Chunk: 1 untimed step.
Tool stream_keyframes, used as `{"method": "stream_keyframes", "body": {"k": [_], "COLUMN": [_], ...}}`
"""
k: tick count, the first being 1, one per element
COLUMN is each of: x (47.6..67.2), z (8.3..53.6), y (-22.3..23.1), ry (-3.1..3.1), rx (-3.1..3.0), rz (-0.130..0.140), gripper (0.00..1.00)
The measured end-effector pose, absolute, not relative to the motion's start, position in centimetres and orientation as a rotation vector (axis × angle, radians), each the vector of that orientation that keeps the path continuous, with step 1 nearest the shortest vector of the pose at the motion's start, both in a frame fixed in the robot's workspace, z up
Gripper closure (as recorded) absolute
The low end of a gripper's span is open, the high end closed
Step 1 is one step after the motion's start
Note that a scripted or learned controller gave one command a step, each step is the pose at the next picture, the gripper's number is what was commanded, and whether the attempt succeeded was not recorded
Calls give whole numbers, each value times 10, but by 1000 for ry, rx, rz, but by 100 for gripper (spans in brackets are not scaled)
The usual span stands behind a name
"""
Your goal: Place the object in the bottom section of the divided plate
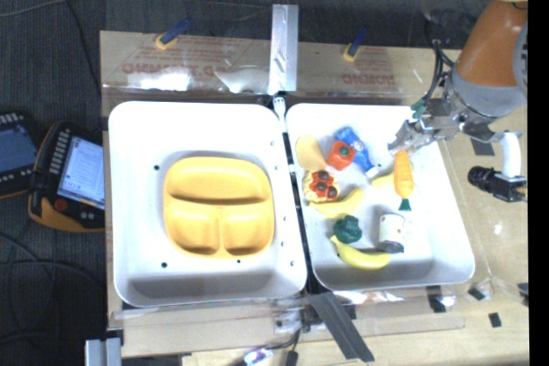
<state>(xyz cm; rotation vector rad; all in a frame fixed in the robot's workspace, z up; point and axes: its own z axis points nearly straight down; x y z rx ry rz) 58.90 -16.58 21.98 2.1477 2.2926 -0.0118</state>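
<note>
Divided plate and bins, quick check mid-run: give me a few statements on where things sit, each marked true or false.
1. The yellow divided plate lies in the left bin. True.
2. A toy already sits in the plate. False: its sections hold nothing.
3. The banana lies in the right bin. True.
4. The gripper is over the left bin. False: it is over the right bin, near the carrot.
5. The carrot lies in the plate. False: it is in the right bin.
</note>
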Motion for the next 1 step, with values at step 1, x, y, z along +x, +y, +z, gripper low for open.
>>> {"method": "stream_keyframes", "body": {"k": [1], "x": [544], "z": [235], "y": [-73], "ry": [2303], "rx": [2142], "rz": [-6], "gripper": [100]}}
